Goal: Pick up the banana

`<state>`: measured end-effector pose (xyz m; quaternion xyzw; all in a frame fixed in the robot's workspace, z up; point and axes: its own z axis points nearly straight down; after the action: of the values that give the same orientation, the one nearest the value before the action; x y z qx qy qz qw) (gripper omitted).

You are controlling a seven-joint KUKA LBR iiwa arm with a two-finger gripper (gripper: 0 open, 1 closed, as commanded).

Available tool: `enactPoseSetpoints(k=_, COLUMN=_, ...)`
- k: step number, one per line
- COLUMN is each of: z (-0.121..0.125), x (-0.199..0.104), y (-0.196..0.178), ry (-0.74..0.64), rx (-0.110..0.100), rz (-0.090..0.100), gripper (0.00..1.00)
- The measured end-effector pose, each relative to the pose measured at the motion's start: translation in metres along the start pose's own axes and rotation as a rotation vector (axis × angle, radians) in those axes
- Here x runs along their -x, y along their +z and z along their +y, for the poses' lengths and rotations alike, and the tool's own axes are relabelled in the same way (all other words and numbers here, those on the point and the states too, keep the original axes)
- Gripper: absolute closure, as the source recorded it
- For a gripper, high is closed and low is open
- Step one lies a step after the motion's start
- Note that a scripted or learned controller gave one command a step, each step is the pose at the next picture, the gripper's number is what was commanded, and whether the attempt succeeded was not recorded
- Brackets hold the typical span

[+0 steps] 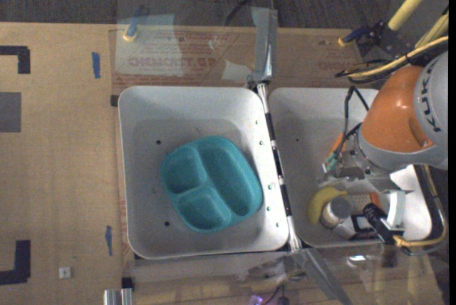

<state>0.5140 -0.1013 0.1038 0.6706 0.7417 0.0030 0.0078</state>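
Gripper (340, 214) low in right bin (299, 118), lower right of frame, at banana (318, 201). Grasp step. Finger state: cannot tell. Next: confirm hold, lift straight.

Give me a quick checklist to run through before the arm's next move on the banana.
1. Banana located: ok. The banana lies in the right bin, near its front edge.
2. Gripper over the banana: ok. The gripper sits low, right beside it.
3. Banana between the gripper's fingers: cannot tell; the arm's wrist covers that spot.
4. Banana fully in sight: not ok. Just a yellow curve shows next to the gripper.
5. Neighbouring clutter: ok. The teal plate sits apart in the left bin.
6. Lift path: cannot tell; cables hang close to the arm.
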Motion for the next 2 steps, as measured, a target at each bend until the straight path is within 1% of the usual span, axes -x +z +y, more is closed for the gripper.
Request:
enactPoseSetpoints(k=1, z=0.000, x=0.000, y=0.001, ry=0.000, rx=-0.001, rz=0.000, gripper=0.00)
enactPoseSetpoints(k=2, z=0.055, x=0.027, y=-0.038, ry=0.116, rx=-0.018, rz=0.006, gripper=0.00)
